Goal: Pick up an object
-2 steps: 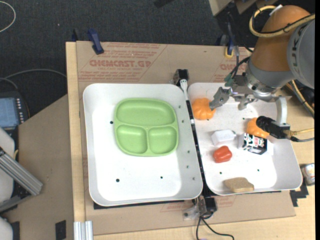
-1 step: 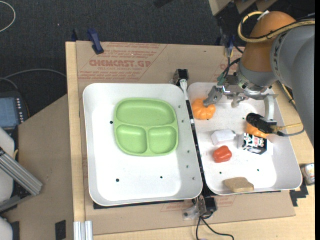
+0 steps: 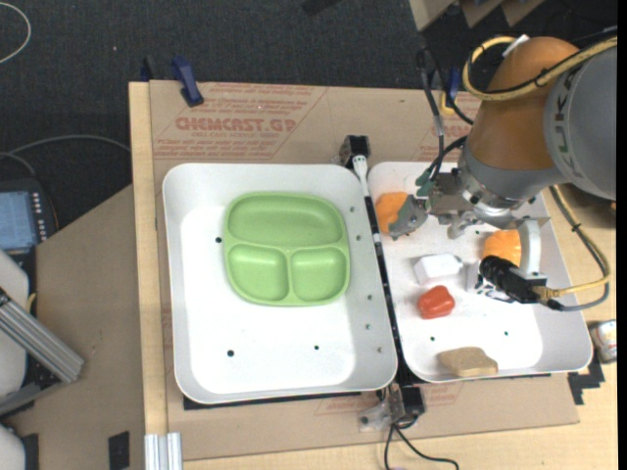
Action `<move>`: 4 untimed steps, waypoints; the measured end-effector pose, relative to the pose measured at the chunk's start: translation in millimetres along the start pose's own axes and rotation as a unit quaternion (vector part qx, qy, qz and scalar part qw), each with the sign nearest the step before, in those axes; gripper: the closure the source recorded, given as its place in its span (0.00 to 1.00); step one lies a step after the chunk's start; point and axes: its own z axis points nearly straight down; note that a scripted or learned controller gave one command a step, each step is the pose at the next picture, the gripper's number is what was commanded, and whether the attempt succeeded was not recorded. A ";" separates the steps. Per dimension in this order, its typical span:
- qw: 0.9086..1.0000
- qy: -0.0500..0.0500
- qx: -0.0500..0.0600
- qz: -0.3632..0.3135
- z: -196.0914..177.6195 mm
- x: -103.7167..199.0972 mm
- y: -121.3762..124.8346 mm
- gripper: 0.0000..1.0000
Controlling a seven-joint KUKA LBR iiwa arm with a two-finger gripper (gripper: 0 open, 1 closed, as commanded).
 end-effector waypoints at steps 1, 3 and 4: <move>1.000 -0.003 -0.001 0.004 83.4 -59.1 50.5 0.00; 1.000 -0.003 -0.005 0.001 90.0 -82.8 98.1 1.00; 1.000 -0.003 -0.005 0.003 99.3 -58.5 16.1 1.00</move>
